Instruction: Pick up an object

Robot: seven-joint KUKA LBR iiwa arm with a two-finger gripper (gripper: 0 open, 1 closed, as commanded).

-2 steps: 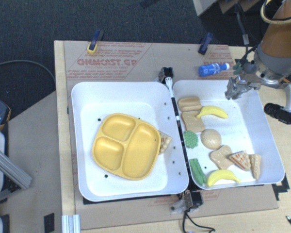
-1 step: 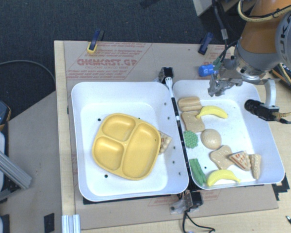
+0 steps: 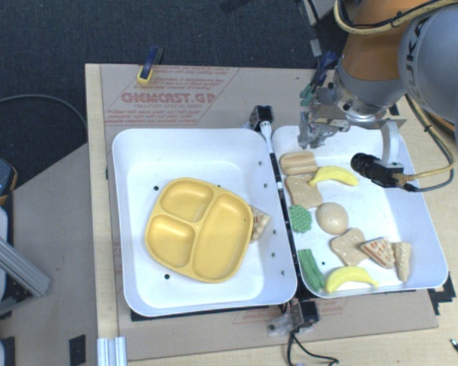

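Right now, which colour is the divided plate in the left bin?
Yellow; the divided plate shows clearly in the camera view.

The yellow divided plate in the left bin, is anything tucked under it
Yes. A tan, wedge-shaped toy food piece pokes out from under the right edge of the yellow divided plate in the left bin. Only its tip shows; the rest is covered, along with whatever else may lie beneath the plate.

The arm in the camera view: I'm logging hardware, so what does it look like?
A thick grey arm with a glossy orange band above the wrist, black and yellow cables looped around it, and a small metallic gripper below.
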